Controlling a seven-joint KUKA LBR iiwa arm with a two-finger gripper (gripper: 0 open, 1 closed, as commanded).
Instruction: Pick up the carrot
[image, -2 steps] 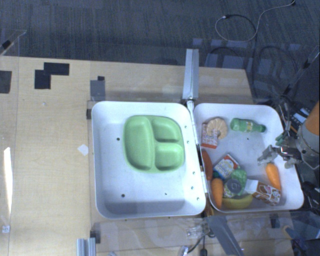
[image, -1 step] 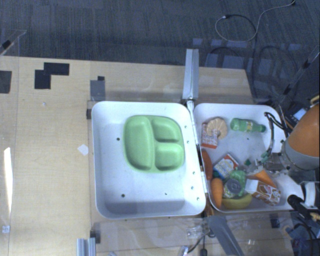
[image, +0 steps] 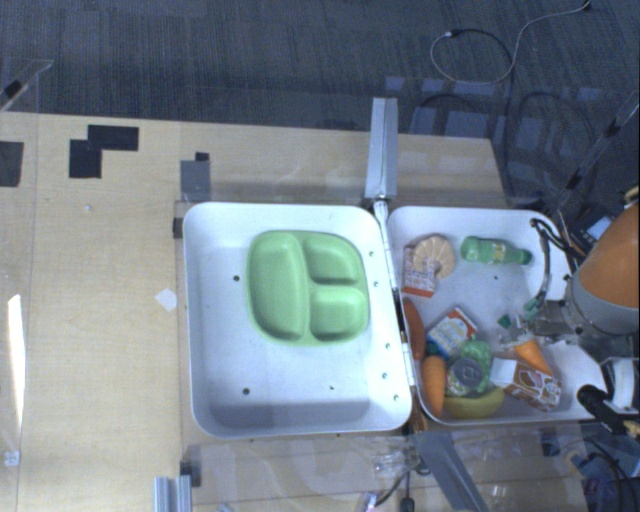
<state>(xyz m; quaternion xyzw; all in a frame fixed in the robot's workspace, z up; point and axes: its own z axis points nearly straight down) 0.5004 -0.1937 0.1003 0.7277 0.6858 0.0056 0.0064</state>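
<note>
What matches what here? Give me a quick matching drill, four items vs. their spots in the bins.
Items:
1. green divided tray
2. carrot
3. green bottle
4. banana

Places:
A. far side of the right bin
B. left bin, alone
C. near left corner of the right bin
D. near edge of the right bin, beside the carrot

Pairs: 1-B, 2-C, 3-A, 4-D

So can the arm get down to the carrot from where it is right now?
Probably yes. The carrot lies uncovered at the right bin's near left corner, though the bin wall and banana crowd it.
</note>
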